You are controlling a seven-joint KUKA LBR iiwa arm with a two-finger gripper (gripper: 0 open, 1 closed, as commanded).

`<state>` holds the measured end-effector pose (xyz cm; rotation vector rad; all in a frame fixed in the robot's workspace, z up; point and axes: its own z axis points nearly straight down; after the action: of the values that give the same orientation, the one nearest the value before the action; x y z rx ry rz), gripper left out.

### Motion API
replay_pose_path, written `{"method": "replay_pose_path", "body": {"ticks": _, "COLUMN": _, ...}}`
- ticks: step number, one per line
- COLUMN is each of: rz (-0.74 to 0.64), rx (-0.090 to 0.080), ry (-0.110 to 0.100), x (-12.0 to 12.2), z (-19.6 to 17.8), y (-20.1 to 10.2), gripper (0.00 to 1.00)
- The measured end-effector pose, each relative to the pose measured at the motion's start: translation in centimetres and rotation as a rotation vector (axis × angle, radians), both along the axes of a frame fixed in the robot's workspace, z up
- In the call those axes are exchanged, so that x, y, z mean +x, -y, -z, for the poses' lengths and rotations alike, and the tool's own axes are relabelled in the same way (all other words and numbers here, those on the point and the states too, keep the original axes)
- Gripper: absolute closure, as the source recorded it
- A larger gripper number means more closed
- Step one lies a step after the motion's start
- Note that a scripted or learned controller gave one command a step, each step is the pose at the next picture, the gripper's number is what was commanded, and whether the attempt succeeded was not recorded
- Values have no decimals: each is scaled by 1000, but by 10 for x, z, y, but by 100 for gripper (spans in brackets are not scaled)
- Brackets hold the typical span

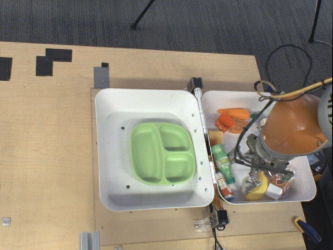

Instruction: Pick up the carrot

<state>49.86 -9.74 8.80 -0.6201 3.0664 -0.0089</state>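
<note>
Hand [258, 177] down low in the right bin [308, 191], carrot [233, 114] sitting up at the far end.

Can't tell if hand's open or shut, wrist + cables in the way. Carrot lying near the bin's top-left corner, well apart from hand, next to some orange packaging [228, 124]. Green bottle [221, 161] along the bin's left wall, yellow item [256, 190] right by hand. Left bin [112, 108] w/ a green divided plate [162, 152] in the middle, all on the wooden bench [47, 139].
</note>
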Motion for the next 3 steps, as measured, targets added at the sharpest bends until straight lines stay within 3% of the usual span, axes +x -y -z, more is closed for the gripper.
{"method": "replay_pose_path", "body": {"ticks": 1, "rz": 0, "rx": 4, "ry": -4, "x": 93, "z": -99, "y": -44, "gripper": 0}}
{"method": "replay_pose_path", "body": {"ticks": 2, "rz": -273, "rx": 1, "ry": -10, "x": 76, "z": 2, "y": 10, "gripper": 0}}
{"method": "replay_pose_path", "body": {"ticks": 3, "rz": -280, "rx": -1, "ry": -9, "x": 28, "z": -57, "y": 56, "gripper": 0}}
